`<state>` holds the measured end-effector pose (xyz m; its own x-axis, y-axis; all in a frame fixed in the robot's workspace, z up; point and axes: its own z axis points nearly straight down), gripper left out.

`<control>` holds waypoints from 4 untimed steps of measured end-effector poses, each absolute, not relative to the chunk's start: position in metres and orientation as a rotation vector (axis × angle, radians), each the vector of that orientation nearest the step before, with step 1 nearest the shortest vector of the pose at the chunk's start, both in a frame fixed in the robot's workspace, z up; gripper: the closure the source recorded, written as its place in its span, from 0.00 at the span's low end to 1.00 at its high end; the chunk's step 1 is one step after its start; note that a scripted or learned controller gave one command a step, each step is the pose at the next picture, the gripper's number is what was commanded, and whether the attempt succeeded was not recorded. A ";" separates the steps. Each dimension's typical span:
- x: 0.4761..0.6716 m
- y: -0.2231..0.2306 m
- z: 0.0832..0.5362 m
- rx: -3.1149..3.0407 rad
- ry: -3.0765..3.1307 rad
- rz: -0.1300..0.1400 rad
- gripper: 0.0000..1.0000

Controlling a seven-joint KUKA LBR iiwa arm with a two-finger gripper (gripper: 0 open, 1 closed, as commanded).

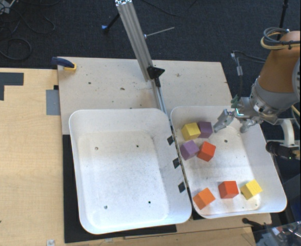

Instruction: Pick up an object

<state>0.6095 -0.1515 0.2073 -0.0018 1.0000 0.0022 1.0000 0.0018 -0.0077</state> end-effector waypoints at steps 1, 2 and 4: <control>0.610 -0.152 0.210 -2.217 -2.222 0.002 0.00; 0.607 -0.153 0.145 -2.216 -2.215 0.009 0.00; 0.607 -0.154 0.120 -2.226 -2.212 0.002 1.00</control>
